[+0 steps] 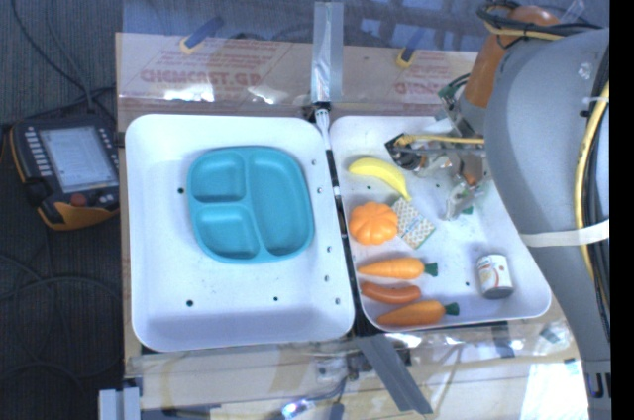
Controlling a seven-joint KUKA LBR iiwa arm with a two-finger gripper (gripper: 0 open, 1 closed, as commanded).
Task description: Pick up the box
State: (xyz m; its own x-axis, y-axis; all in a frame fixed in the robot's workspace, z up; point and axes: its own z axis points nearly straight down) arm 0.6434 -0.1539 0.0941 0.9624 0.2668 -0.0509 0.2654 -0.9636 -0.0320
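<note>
The box (414,226) is small and flat with a light checked pattern. It lies in the right bin (525,294), tilted, touching the right side of an orange pumpkin (372,222) and just below a banana (378,174). My gripper (458,188) hangs over the upper part of the right bin, up and to the right of the box and apart from it. Nothing shows in its grasp. The grey arm and its orange band (485,66) cover the bin's far right corner.
Two carrots (394,267) (414,313) and a sausage (390,291) lie low in the right bin, with a small can (494,274) to their right. The left bin (158,299) holds a blue divided plate (249,202). A pendant (65,165) sits on the floor at left.
</note>
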